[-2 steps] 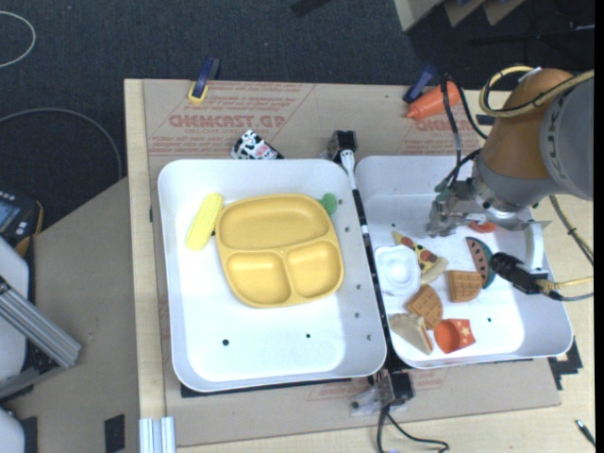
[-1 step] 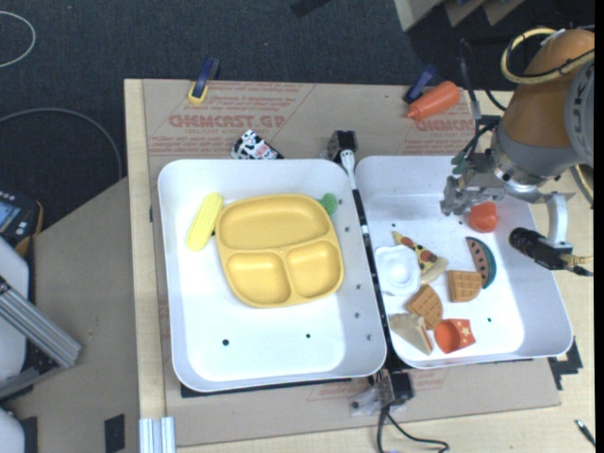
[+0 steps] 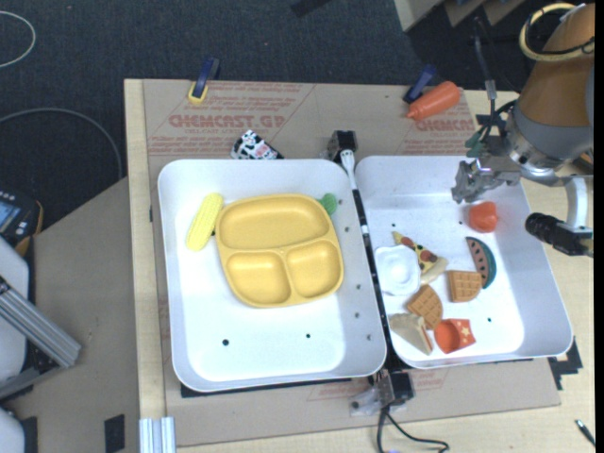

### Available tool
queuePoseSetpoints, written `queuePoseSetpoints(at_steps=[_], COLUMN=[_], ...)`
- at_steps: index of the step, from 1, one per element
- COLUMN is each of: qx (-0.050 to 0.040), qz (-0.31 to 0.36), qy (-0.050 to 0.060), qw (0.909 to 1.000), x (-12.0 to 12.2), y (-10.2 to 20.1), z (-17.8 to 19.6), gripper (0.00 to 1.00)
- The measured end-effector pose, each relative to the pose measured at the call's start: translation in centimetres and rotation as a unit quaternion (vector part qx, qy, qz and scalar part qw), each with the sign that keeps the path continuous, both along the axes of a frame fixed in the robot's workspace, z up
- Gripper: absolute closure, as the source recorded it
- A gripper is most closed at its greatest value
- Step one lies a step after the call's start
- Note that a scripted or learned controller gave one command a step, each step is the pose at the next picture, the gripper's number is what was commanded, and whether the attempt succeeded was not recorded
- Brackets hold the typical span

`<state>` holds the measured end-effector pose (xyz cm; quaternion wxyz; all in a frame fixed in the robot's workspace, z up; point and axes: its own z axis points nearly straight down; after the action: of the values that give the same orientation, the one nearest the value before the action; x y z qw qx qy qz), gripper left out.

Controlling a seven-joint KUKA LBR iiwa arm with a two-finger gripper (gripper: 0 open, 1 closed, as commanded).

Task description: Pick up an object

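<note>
Target obj I'm going for: small red-orange piece (image 3: 483, 216) in the right bin (image 3: 538, 295), upper part, near the far wall, lying alone on bare white. Gripper (image 3: 469, 185) sits just above-left of it, close but apart, nothing seen between the tips. Can't tell if it's released or clenched, too small and dark at this angle.

Rest of the toy food is clustered lower: watermelon slice (image 3: 483, 260), waffle (image 3: 462, 285), white cup (image 3: 396, 267), red block (image 3: 455, 334).

Left bin (image 3: 184, 324) has the yellow divided plate (image 3: 278, 248) and a corn cob (image 3: 204, 221).

My call for a clean pick: shift toward the piece so it's centred, drop straight, stay off the bin wall, close only once low enough, piece prob rolls.
</note>
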<state>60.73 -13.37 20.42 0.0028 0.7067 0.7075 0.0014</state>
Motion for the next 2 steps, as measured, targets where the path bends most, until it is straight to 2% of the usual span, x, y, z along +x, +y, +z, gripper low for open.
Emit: queuePoseSetpoints(at_steps=[1,2], qx=[0.0,0.0024], qz=[0.0,0.002], qy=[0.0,0.004], qw=[1.0,1.0], x=[0.1,0.4], y=[0.0,5.8], z=[2.3,1.2], gripper=[1.0,1.0])
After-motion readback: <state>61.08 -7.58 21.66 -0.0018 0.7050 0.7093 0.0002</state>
